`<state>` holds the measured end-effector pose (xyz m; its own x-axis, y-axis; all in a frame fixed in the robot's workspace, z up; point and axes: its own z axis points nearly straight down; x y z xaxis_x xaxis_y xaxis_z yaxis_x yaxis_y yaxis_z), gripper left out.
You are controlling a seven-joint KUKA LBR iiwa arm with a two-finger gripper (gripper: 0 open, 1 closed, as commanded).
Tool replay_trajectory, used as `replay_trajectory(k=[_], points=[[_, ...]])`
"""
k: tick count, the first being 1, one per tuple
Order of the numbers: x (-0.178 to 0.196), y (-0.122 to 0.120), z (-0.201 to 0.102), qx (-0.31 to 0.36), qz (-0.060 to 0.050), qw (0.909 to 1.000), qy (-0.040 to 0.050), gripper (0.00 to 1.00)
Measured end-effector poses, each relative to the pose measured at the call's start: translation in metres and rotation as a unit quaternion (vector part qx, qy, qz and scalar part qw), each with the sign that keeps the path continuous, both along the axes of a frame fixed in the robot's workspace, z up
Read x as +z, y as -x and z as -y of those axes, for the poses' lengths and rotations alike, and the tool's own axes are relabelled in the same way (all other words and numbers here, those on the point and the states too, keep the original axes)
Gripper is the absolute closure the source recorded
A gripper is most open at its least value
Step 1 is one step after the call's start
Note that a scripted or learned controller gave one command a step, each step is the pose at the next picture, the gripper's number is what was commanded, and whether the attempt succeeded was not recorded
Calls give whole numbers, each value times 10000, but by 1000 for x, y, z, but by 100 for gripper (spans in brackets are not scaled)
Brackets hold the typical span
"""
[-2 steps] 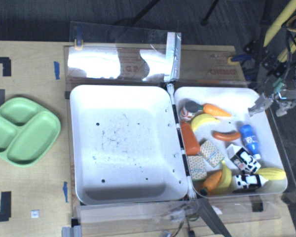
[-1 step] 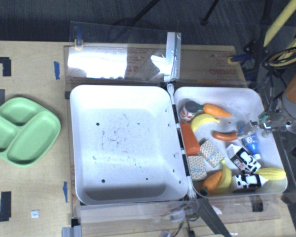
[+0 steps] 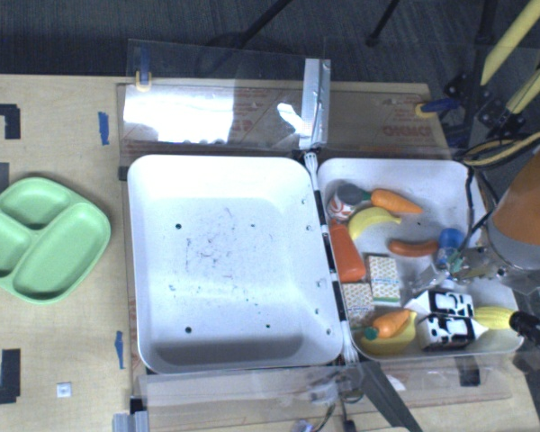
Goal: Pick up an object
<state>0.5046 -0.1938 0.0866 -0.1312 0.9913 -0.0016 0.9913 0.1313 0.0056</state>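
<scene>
Two bins sit on the tabletop (image 3: 54, 115): the left bin (image 3: 225, 259) bare, the right bin (image 3: 450, 174) crowded with toys, none lifted yet by my judgement. My arm (image 3: 526, 214) hangs at three o'clock over them; the hand (image 3: 459, 264) nears a blue piece (image 3: 450, 238), but I cannot tell its opening. Banana (image 3: 371, 220) and carrot (image 3: 396, 202) lie at twelve o'clock.

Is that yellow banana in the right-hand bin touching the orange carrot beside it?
Touching. In the camera view the carrot lies slantwise over the upper end of the banana, their edges meeting with no white bin floor between them.
</scene>
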Motion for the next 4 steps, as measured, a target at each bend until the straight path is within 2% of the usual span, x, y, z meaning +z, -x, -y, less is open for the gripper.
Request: replay_trajectory(k=[1, 2, 3, 4], points=[[0, -74, -24, 275, -4, 9996, 0, 0], [-1, -134, -32, 559, -58, 9984, 0, 0], [97, -105, -55, 1212, -12, 9926, 8, 0], [0, -105, -84, 2169, -3, 9762, 10, 0]])
